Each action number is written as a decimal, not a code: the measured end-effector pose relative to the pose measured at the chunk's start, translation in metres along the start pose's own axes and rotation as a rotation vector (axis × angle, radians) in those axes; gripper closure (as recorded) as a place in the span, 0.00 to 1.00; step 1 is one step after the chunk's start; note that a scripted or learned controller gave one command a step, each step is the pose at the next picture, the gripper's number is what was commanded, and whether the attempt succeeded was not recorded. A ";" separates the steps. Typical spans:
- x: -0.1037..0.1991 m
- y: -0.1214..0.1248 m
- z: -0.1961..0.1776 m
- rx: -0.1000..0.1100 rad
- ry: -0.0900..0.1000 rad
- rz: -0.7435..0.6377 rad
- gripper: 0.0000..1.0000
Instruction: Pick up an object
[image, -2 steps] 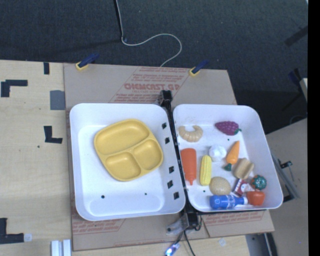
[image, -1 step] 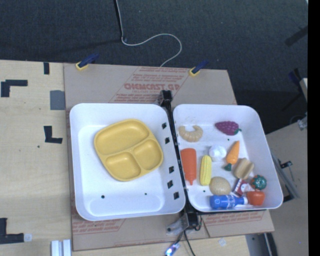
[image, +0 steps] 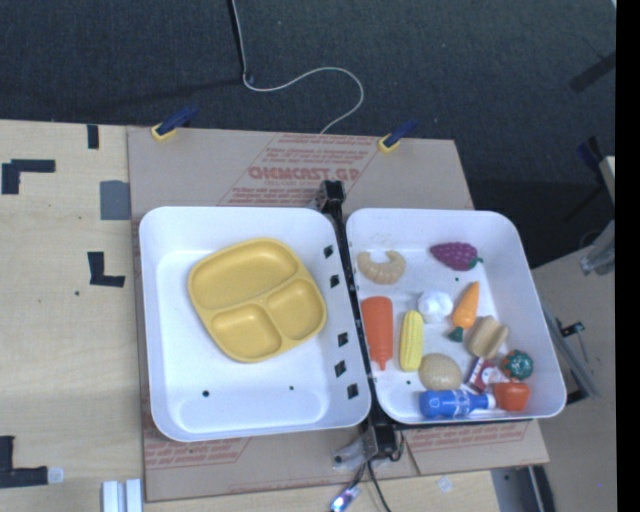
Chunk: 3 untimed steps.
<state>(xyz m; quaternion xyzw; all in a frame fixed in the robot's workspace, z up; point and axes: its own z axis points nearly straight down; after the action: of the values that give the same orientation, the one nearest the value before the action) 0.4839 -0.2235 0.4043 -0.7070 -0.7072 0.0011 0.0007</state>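
We find the toy food crowded in the right bin (image: 520, 250): an orange carrot (image: 377, 330) just beside a corn cob (image: 411, 340), purple grapes (image: 455, 255) at the far wall, and perhaps a blue bottle (image: 452, 404) along the near wall.

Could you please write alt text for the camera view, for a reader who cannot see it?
Two white bins sit side by side on a bench: the left bin holds a yellow tray, and the right bin holds toy foods, among them a long carrot, corn, grapes and a blue bottle.
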 end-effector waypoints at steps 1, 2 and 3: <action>0.000 0.000 0.009 -0.001 -0.001 -0.001 1.00; 0.000 0.000 0.018 -0.001 -0.001 -0.001 1.00; 0.000 0.000 0.024 -0.001 -0.001 -0.001 1.00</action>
<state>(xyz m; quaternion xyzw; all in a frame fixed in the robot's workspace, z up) 0.4840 -0.2235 0.3801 -0.7067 -0.7075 0.0009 -0.0001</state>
